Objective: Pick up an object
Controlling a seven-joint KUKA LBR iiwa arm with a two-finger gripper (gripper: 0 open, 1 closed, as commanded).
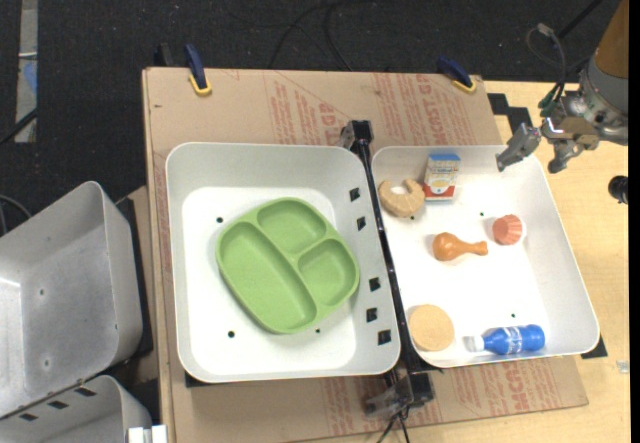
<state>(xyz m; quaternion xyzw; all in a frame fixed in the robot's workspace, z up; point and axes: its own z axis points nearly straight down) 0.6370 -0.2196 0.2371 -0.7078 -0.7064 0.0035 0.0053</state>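
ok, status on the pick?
Gripper open, nothing held, at right bin's far right corner. Nearest items: carton, pink piece, both lying untouched. Nothing blocking.

R bin (pixel 560 231) center crowded w/ toys; open floor along its R side; L bin taken by green tray (pixel 287 264).
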